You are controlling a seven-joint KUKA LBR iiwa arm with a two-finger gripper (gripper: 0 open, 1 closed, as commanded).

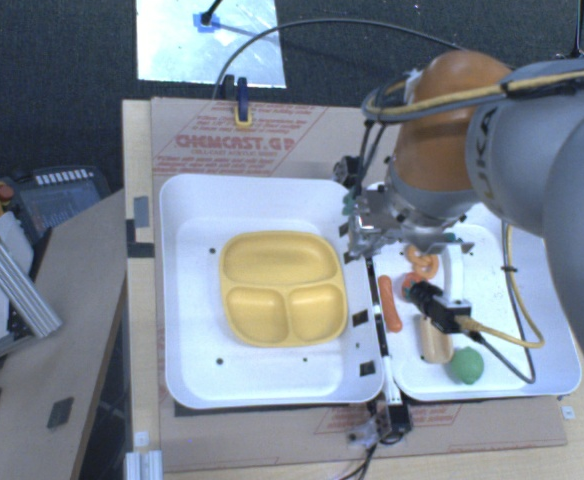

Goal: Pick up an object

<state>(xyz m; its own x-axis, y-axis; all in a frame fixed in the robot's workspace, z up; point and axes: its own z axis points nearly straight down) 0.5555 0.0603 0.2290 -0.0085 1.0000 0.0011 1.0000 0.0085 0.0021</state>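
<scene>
Nearest the camera: right bin (544,373), front part.
- Green ball (464,365) lies loose, touching or just beside the tan cylinder (433,344) on its left.
- Red stick (390,304) lies lengthwise close to the wall between the bins.
- Behind these are a small orange piece (412,285) and an orange ring (427,264), near each other and partly under the wrist.

Left bin (184,268): a yellow divided plate (277,288) sits flat in the middle, with nothing on it.

Mid-distance: the end effector (367,236) hangs low over the wall between the bins, at the right bin's back left. The wrist housing covers it from above, so I cannot tell how far open it is. Nothing is visibly held. The grey arm (542,158) comes in from the right.

Far: a lettered cardboard sheet (237,140) lies on the surface (135,298) behind the bins.

Judgement:
- Step in hand is the approach or descent. No pick is made yet, and every candidate object is resting in a bin.
- The orange ring and orange piece are closest.
- The next move calls for centring over one item, clear of the bin wall and of its neighbours, before closing.
- The red stick so near the wall looks awkward to reach.
</scene>
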